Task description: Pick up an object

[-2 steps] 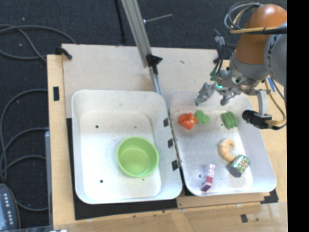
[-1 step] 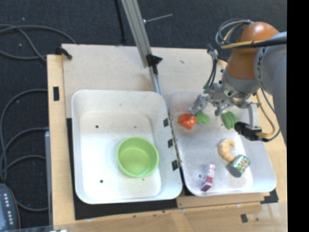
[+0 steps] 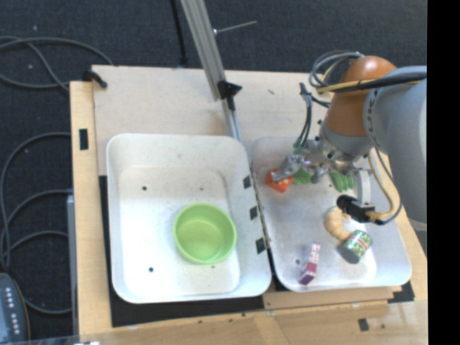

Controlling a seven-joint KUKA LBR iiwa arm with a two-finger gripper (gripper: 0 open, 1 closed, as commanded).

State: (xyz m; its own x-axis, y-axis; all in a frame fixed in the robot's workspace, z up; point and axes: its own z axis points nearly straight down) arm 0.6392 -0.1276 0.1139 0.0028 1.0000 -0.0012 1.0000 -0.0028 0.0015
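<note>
Now: arm low over the right bin

I see the arm (image 3: 381,99) at upper right, its gripper (image 3: 287,172) down by an orange object (image 3: 279,182) in the right bin (image 3: 388,264). Whether the jaws are closed, I cannot tell. Left bin (image 3: 129,185) holds a green bowl (image 3: 205,233).

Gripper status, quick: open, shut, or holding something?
Gripper: over the right bin, at an orange object; open, shut or holding cannot be told.

Tool (image 3: 285,169) hangs over orange object (image 3: 279,182) in right bin (image 3: 392,264).
</note>
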